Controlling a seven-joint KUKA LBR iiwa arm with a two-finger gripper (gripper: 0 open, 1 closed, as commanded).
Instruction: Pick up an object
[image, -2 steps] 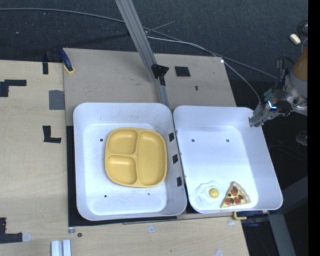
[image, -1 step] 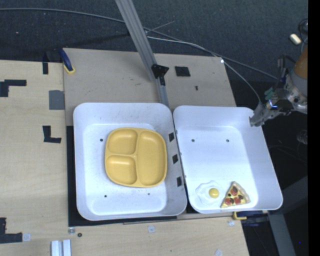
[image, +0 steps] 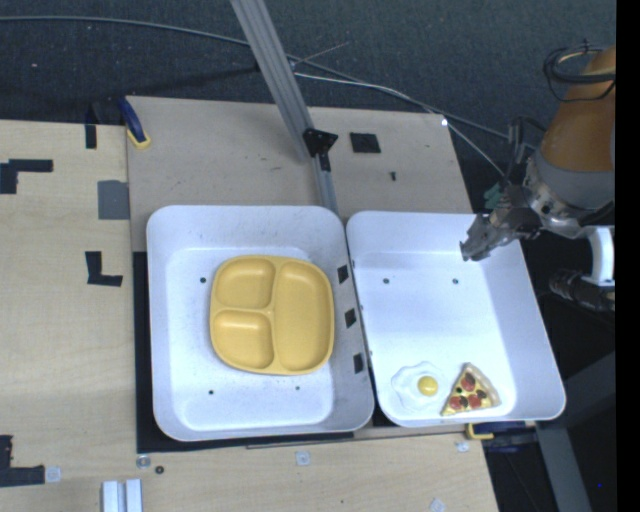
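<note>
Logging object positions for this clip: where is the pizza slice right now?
The pizza slice lies in the right bin's near corner, just right of the fried egg, far from the gripper.

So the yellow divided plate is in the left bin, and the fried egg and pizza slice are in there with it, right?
Not quite. The yellow divided plate is in the left bin, but the fried egg and pizza slice lie in the right bin, near its front edge, as the camera view shows.
</note>
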